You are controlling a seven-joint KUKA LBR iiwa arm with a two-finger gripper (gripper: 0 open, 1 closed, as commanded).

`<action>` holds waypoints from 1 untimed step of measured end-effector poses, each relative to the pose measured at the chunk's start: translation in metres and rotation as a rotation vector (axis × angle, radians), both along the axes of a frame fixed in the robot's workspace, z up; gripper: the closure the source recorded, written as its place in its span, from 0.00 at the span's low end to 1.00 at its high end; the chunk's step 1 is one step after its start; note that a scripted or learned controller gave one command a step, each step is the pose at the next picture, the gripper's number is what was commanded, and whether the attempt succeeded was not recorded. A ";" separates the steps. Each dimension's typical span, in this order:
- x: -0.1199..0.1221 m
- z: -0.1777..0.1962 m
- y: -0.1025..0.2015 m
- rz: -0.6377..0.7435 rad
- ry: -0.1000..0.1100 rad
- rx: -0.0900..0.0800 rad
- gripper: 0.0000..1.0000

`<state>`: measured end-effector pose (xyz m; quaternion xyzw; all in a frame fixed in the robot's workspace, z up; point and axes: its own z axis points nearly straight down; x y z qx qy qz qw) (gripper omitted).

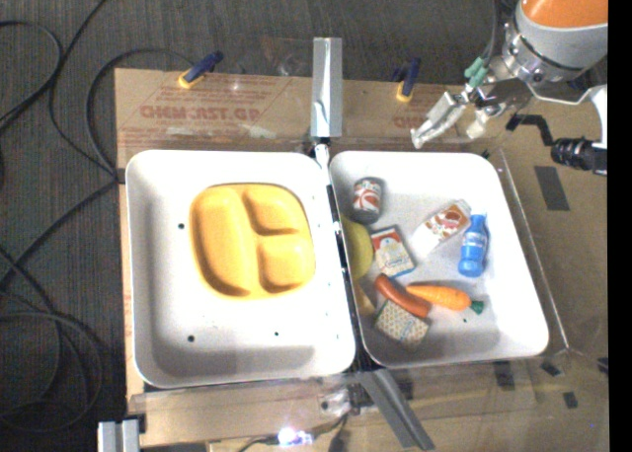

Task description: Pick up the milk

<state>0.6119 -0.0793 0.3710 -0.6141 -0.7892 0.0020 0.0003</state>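
- From the camera view, I see the milk [441, 225] as a small white carton with red and orange print, lying on its side in the right bin [513, 337], toward its back right part.
- Just beside it to the right lies a blue bottle [474, 246]; left of it lies a red-and-white packet [391, 250], and a carrot [439, 296] lies in front.
- A yellow tray [254, 239] sits in the left bin [158, 341].
- The gripper [449, 124] hangs above the right bin's back edge, its fingers spread wide, holding nothing.
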 end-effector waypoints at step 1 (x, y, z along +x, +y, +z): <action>0.001 -0.017 0.006 0.033 0.001 0.000 0.00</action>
